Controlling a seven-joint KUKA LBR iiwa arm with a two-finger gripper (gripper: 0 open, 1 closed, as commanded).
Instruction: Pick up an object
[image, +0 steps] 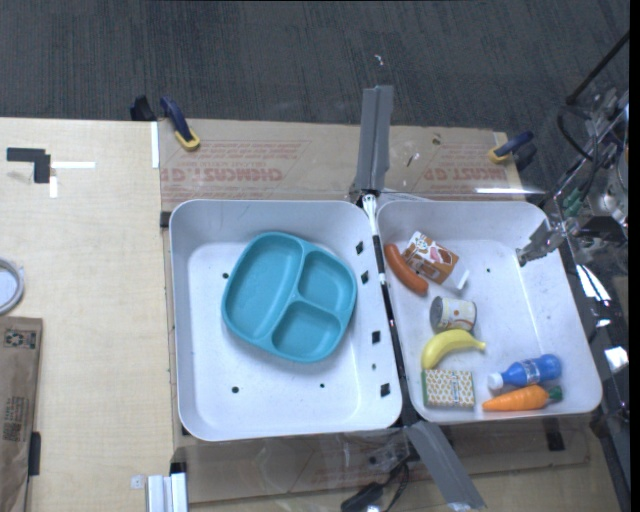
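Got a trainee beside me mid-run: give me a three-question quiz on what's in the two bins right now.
1. True or false: the teal three-compartment plastic plate lies in the left white bin.
2. Which item lies nearest the front right corner of the right white bin?
A. orange toy carrot
B. yellow toy banana
C. red toy sausage
3. Fill in: the blue plastic bottle with a white cap lies just behind the ____.

Key
1. True
2. A
3. carrot

wooden bench (80, 250) under two white bins (190, 300)
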